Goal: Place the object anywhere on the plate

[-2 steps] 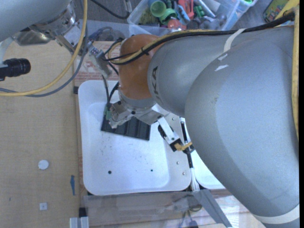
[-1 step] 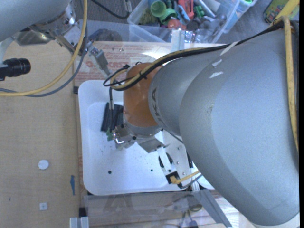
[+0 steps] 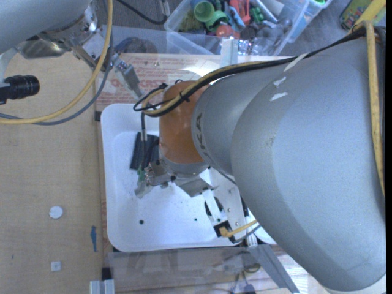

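Note:
My gripper (image 3: pixel 144 179) hangs low over the left part of a shallow white bin (image 3: pixel 119 216), below the orange wrist band (image 3: pixel 176 127). A black block (image 3: pixel 139 150) of the gripper body points down toward the bin floor. A small green speck shows at the gripper's tip, too small to identify. The grey arm (image 3: pixel 294 164) covers the right half of the bin and everything beyond it. A tiny dark spot (image 3: pixel 141 221) lies on the bin floor in front of the gripper.
A clear plastic box (image 3: pixel 245 14) of colourful toys stands beyond the bin at the top. Yellow cable (image 3: pixel 92 84) loops at the upper left. A small white disc (image 3: pixel 56 212) lies on the wooden bench left of the bin.

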Tool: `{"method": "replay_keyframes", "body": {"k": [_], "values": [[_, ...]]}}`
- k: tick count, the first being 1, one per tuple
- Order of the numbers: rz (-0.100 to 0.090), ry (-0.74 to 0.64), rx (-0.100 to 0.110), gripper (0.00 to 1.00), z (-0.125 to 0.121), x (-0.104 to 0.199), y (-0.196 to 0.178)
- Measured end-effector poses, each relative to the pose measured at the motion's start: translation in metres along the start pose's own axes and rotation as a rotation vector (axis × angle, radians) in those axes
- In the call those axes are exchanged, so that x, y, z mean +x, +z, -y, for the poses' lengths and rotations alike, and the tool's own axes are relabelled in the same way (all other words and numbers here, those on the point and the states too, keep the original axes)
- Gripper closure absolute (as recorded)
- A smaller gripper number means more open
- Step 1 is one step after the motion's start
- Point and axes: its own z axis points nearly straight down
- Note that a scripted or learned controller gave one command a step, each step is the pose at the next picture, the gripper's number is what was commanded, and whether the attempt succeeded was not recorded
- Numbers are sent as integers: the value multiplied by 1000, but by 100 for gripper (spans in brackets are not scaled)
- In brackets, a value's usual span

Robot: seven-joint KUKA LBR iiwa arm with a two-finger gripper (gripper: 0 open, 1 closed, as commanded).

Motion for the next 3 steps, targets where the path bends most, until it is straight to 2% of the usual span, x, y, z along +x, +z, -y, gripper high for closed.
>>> {"method": "replay_keyframes", "body": {"k": [1,2,3], "values": [[0,967,-2,0,-36,-32,-8],[1,961,0,100,-36,-29,-17],[-6,916,-11,100,24,25,16]]}}
